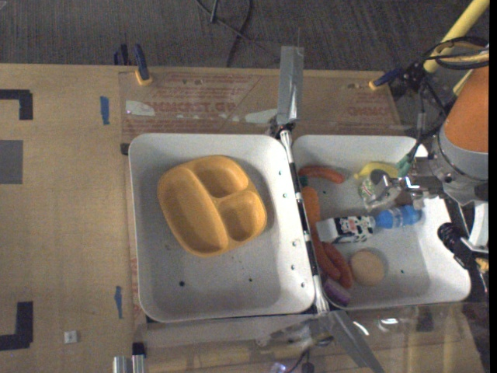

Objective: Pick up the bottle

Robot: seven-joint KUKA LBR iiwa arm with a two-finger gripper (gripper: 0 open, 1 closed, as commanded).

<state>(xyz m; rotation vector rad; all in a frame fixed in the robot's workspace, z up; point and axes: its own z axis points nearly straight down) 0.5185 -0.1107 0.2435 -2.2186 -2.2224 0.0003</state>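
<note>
Lying between sausages, bottle, gripper above

Two white bins side by side on a worktop. Left bin: a yellow divided plate. Right bin: a bottle lying flat, blue cap rightward, with sausages left and far, a round bun near. Hand just far of the bottle, beside a yellow item.
</note>
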